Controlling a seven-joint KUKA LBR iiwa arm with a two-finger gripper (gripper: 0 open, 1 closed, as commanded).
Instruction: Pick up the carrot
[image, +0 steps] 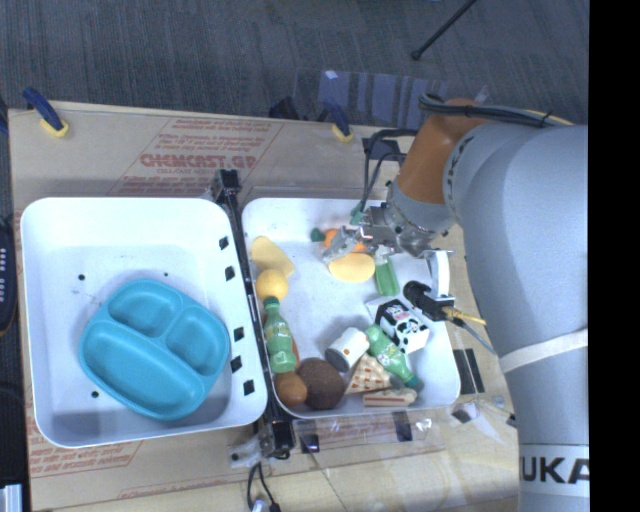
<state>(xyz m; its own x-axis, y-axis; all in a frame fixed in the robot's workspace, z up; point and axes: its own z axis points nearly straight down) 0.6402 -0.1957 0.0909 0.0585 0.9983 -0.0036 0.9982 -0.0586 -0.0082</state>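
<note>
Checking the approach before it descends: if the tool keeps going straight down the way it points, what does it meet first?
Most likely the carrot beside the yellow potato-like piece, near where the tool sits; depth is unclear from this view.

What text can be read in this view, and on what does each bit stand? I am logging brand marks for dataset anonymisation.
"CHEMCAST GP": red print, seen upside down, on the brown protective sheet above the left bin; the smaller red lines around it are too blurred to read.
"UKA": the visible part of the maker's name, on the arm at lower right.
Labels on the green bottle and the cow-patterned carton: too small to read.
</note>
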